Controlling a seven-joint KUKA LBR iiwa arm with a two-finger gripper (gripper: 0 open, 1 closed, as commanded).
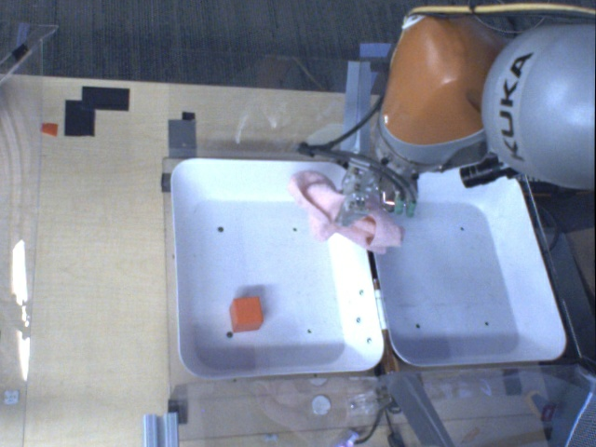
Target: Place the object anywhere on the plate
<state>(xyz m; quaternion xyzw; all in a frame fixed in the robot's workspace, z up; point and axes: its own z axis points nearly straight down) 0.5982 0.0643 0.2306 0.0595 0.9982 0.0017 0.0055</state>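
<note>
I am working from the left bin [270, 357] as my landmark. Nearest to me, just past its front rim, some clear plastic pieces and a small round fitting [320, 403] are lying on the bench, too faint for me to make out properly. Inside the left bin, toward its front-left corner, an orange block [247, 314] is sitting alone on the white floor, with open room all around it and well apart from every wall.

To the right of the left bin, touching it along the shared edge, the right bin [475, 343] is showing a bare white floor; its right rim is partly cut off from me by the arm.

Farther back, at the left bin's far-right corner, a pink cloth [318, 203] is draping across the divide between the two bins, crumpled, with most of it on the left bin's side. The gripper [365, 198] is hanging directly over the cloth, and the cloth seems bunched up against it, but I cannot tell whether the fingers are apart, together, or clamped on the fabric; the wrist hardware is hiding them. The grey and orange arm [438, 73] is covering the far-right ground behind.

Beyond the left bin's back rim, black markers [93, 108] are lying on the wooden bench to the left.
</note>
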